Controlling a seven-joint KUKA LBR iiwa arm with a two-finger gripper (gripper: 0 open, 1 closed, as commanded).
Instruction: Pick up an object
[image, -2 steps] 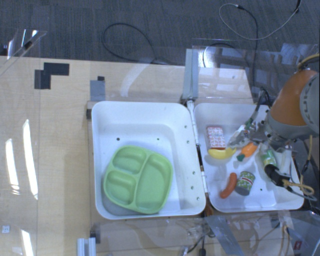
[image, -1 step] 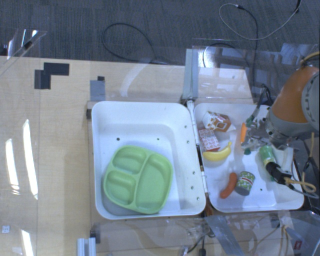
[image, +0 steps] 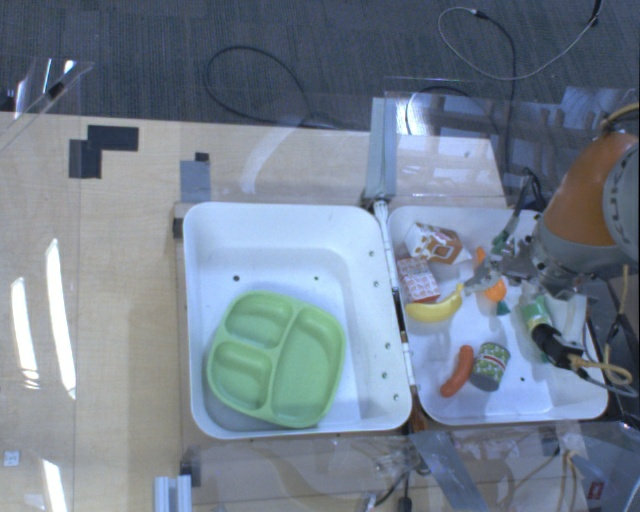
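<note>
At frame right, the tool (image: 497, 262), grip state unclear, hovers over the right bin (image: 520, 400) near a banana (image: 436, 308), seeking a pick.

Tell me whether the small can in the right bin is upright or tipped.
Tipped. The can leans on the bin floor, its label side and one round end both showing.

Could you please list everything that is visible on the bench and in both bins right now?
Left bin: one, white, bench centre.
Right bin: one, white, beside it.
Divided plate: one, green, left bin.
Banana: one, yellow, right bin.
Sausage: one, red-orange, right bin front.
Can: one, green label, beside sausage.
Packets: two, red and white, right bin's back.
Cables: black, on floor behind.
Arm: grey, orange band, over right bin.
</note>
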